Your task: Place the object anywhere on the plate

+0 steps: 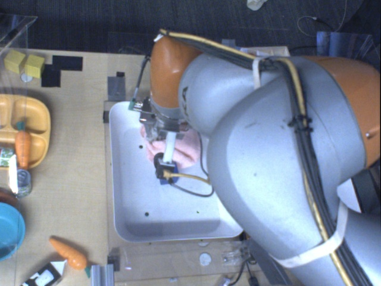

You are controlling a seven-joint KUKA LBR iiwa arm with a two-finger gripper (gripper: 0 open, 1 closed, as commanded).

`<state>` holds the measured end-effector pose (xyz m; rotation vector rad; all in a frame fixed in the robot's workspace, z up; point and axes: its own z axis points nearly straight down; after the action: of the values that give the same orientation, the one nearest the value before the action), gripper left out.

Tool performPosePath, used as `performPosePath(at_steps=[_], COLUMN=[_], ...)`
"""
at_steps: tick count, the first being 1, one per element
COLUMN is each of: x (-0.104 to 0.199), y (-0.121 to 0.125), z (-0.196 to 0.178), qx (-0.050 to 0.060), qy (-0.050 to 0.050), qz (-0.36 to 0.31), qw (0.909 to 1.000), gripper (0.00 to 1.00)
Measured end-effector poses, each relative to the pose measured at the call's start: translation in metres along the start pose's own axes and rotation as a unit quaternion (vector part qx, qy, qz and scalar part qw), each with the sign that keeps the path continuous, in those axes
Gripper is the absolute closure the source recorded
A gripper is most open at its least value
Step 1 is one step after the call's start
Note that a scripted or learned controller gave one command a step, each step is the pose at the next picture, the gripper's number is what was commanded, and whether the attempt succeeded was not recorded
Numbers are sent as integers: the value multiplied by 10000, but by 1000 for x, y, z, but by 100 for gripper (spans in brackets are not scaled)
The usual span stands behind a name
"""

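A pink plate (189, 150) lies in the upper part of the white bin (156, 221), mostly hidden under my wrist and arm. My gripper (156, 133) hangs right over the plate's left edge, pointing down into the bin. The arm's body hides whatever is at its tip, so I cannot see any object there or on the plate.
On the bench at the left, a yellow divided tray (31, 117) holds a small carrot (22, 149). A blue bowl (9, 230) and another carrot (69, 252) lie lower left. Yellow blocks (24, 64) and black pieces (62, 68) sit at the upper left.
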<state>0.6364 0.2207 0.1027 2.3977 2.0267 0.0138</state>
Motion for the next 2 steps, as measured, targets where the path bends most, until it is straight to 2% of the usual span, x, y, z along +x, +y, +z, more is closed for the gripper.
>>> performPosePath(at_steps=[1, 2], x=[-56, -19], y=[7, -29], z=[-85, 0], qx=[4, -24], qy=[-12, 14], qz=[-681, 457], qw=[9977, 9989], gripper=[100, 100])
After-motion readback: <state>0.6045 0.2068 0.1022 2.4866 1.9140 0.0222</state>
